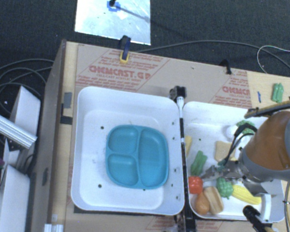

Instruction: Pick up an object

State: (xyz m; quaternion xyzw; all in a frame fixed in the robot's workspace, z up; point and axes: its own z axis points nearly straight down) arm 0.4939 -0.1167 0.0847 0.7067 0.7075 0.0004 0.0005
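Observation:
The right bin (208, 115) holds several toy foods. A green pickle-like piece (198, 161) lies near its left wall, with a red tomato (195, 184) just below it. A hot dog bun (214, 198) and an orange ball (203, 205) sit at the bin's front. Green broccoli (224, 187) and a yellow corn cob (245, 194) lie beside them. A pale yellow block (222, 148) is farther back. My gripper (218, 173) hangs low in this bin, just above the broccoli and to the right of the pickle piece. The arm's orange band (270, 141) covers the bin's right part.
The left bin (88, 132) carries a blue divided plate (137, 156). A ridge (181, 138) separates the two bins. A small green item (277, 92) lies on the cardboard behind the right bin. Cables run along the bench's left and front.

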